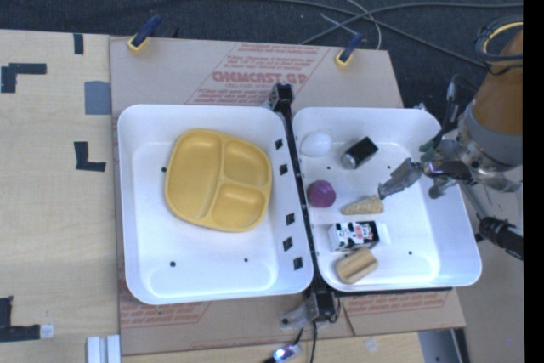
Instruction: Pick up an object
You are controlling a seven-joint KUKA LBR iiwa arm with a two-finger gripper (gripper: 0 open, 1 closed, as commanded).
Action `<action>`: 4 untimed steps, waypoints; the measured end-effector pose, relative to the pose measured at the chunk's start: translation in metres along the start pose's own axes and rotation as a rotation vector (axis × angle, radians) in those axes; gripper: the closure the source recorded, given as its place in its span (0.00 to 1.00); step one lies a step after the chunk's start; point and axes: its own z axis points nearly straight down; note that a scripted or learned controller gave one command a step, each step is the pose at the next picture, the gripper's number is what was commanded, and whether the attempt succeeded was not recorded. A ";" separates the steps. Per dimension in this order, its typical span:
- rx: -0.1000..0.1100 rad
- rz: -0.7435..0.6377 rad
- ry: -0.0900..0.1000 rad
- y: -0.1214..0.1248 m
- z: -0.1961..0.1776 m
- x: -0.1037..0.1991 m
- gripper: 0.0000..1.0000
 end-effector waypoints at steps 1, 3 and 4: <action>-0.009 -0.003 -0.002 0.002 -0.005 0.000 0.00; -0.004 -0.002 -0.001 0.013 0.101 0.006 0.00; -0.015 -0.001 -0.001 0.018 0.161 0.005 0.00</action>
